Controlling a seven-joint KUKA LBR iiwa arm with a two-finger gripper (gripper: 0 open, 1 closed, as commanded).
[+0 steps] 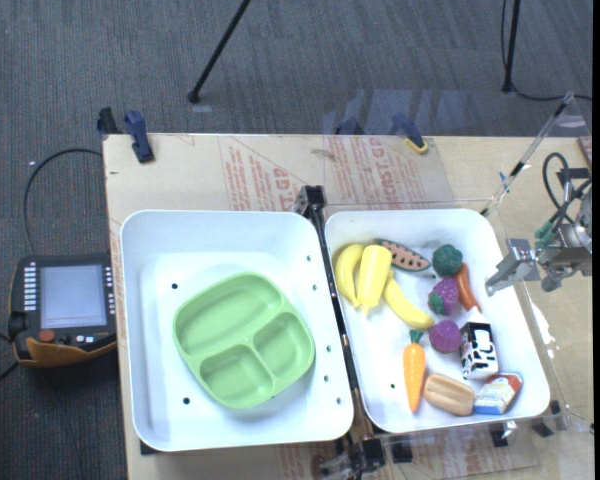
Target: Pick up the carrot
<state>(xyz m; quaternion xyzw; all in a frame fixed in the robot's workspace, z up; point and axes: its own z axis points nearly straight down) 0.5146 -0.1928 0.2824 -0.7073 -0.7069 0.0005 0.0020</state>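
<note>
The carrot (413,370), orange with a green top, lies lengthwise near the front of the right bin (515,353), between a banana and a tan bread roll (449,395). A second, thinner orange carrot (466,289) leans beside the broccoli (447,259) further back. My gripper (506,269) hangs over the right rim of that bin, grey and partly cut off by the view's edge. It is well to the right of and behind the big carrot, touching nothing that I can see.
The right bin also holds yellow bananas (366,273), a brown spotted piece (404,257), purple grapes (443,296), a magenta fruit (445,336), a black-and-white carton (477,350) and a small box (497,394). A green divided plate (243,340) lies in the left bin (140,268).
</note>
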